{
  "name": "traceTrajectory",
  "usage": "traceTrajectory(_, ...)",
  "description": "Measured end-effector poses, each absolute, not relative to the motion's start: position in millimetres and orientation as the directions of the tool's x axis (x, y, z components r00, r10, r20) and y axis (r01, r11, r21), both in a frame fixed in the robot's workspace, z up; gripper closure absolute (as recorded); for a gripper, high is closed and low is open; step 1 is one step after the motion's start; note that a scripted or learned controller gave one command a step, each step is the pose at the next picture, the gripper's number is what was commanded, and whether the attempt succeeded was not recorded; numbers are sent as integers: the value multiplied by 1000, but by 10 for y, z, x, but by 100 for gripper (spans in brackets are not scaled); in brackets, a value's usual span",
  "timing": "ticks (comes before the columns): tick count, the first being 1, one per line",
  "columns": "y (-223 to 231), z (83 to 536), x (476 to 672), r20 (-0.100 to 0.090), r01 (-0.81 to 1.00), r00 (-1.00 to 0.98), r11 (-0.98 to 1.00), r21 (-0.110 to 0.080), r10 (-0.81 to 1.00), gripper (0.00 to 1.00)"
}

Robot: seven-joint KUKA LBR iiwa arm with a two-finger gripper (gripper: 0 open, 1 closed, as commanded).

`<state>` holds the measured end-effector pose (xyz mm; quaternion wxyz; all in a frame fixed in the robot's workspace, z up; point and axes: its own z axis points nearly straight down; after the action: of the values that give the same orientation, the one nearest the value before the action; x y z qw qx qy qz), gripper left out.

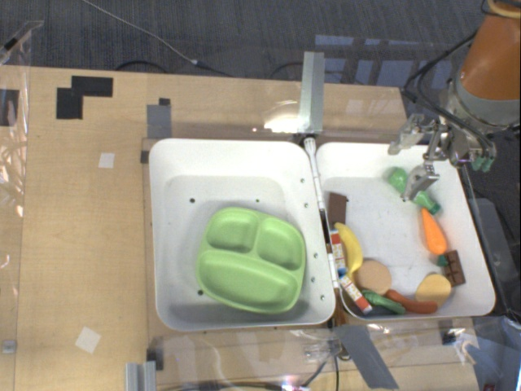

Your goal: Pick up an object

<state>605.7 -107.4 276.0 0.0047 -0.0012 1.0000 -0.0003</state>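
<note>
My gripper (pixel 413 163) hangs over the far part of the right bin (pixel 482 298), its two fingers spread open and nothing held between them. A small green toy (pixel 396 179) lies on the bin floor just left of the lower finger (pixel 423 184). Just below it lies an orange carrot (pixel 435 235) with a green top. Along the bin's near side are a banana (pixel 351 248), a round tan bun (pixel 375 277), a red sausage (pixel 413 305) and a yellow piece (pixel 434 287).
The left bin (pixel 167 218) holds a green divided plate (pixel 252 259). A brown bar (pixel 337 210) leans by the wall between the bins, and a small brown block (pixel 453 268) sits near the right wall. A metal post (pixel 313 96) stands behind the bins.
</note>
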Motion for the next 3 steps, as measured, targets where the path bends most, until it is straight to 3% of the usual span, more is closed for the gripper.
traceTrajectory(1, -1445, 1350, 6029, 2, -204, -979, 979, 2, -204, 0)
traceTrajectory(2, -1915, 900, 5723, -14, -167, -986, 986, -5, -167, 0)
traceTrajectory(3, -1893, 1050, 5777, -29, -175, -984, 985, -10, -175, 100)
